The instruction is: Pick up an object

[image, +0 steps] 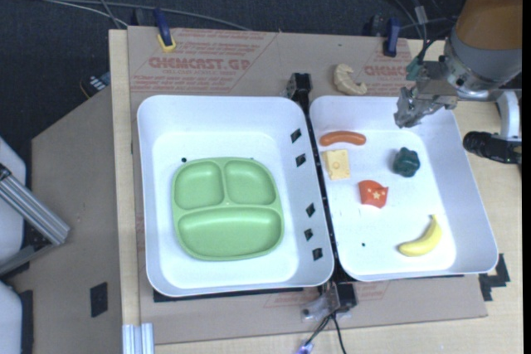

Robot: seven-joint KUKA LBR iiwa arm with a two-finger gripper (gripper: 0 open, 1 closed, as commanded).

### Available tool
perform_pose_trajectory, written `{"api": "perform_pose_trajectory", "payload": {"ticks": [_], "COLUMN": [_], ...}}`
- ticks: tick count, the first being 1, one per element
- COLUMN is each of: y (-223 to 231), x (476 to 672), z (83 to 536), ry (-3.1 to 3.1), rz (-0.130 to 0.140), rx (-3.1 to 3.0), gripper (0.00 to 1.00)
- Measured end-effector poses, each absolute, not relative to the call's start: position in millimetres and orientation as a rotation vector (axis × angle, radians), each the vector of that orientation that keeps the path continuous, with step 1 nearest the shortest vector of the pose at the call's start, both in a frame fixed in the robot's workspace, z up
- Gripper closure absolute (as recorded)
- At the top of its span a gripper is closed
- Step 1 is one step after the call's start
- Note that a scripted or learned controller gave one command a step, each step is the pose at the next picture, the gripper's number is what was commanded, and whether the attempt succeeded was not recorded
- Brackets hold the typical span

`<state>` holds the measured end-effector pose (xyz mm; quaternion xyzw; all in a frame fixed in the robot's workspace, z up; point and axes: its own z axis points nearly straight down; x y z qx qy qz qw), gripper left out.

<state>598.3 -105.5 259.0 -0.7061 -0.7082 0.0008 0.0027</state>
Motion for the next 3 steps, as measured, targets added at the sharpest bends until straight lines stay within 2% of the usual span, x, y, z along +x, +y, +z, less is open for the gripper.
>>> {"api": "perform_pose_trajectory", "payload": {"ticks": [2,3], "y": [-1,45], "x": [552.9,528.8], "z": [232,239], "ry": [-2.222,-2.224], "rz": [0.003,0.001], "rx": [-2.211,-2.211], "gripper": [1.00,1.00]}}
